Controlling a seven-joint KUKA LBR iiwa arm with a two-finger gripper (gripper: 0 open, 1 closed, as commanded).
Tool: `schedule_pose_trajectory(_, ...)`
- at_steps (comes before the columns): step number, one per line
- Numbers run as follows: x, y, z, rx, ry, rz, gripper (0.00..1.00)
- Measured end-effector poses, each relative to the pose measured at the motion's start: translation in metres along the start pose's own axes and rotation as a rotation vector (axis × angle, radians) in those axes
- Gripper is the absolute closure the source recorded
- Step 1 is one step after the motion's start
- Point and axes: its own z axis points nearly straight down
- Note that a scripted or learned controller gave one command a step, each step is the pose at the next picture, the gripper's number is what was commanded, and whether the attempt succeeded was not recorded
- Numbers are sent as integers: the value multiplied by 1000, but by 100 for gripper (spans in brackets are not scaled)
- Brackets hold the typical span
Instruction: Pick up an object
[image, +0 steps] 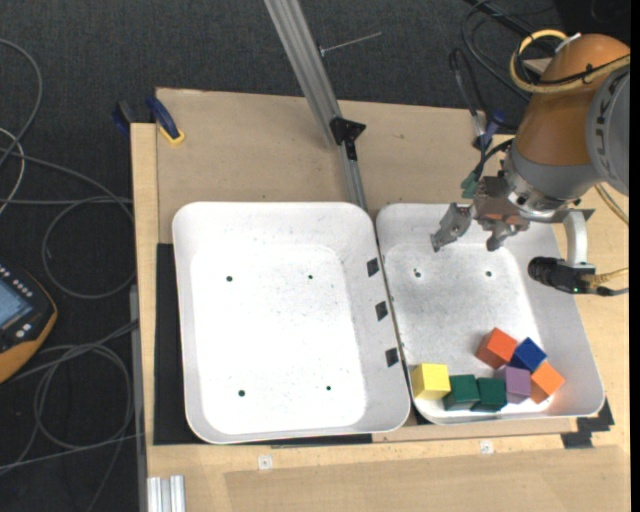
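Near edge, lower right of frame: small matte cubes clustered in the right bin's (560, 330) corner, namely a yellow block (432, 379), two green blocks (475, 392), a purple block (517, 382), a blue block (529, 354) and two orange blocks (496, 347). Farther back, upper right: the gripper (470, 231) hovered over bare white tray, fingers (445, 231) spread and empty. The blocks lay well apart, toward the frame's bottom.

The arm (560, 120) wears a rounded orange band above a grey wrist, with a yellowish cable looped on top. Its gripper (470, 238) has two dull grey metal fingers.
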Motion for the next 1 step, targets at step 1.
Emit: schedule_pose_trajectory(1,-9,-1,59,2,0,1,0)
